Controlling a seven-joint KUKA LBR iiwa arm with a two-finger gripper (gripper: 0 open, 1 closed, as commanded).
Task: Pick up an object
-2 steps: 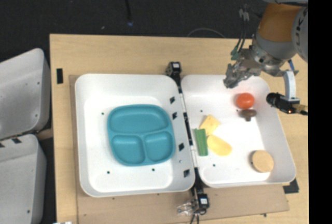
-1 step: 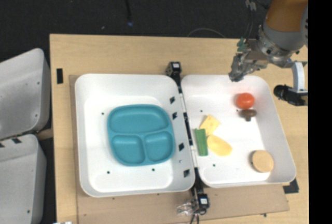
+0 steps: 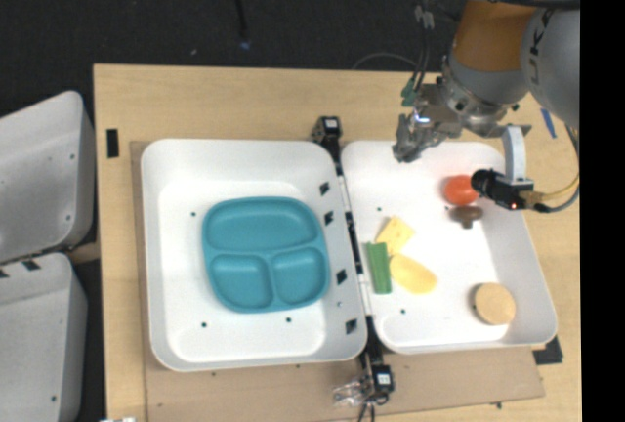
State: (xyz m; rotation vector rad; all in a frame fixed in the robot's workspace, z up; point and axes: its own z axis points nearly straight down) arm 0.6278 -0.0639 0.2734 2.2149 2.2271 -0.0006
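Observation:
The right bin [image 3: 508,244] holds several small objects: a red-orange round piece [image 3: 461,189] at its back right, a pale yellow wedge [image 3: 395,232], a yellow banana-like piece [image 3: 414,274], a green bar [image 3: 379,267] by the left wall, and a tan disc [image 3: 493,304] at the front right. My gripper [image 3: 408,148] hangs over the bin's back edge, left of the red-orange piece and apart from it. Nothing shows between its fingers.
The left bin [image 3: 176,313] carries a teal divided plate [image 3: 265,251]. A black clip [image 3: 326,128] sits at the back where the bins meet. A white block [image 3: 39,181] lies off the bench's left side. Cables run beside the arm at right.

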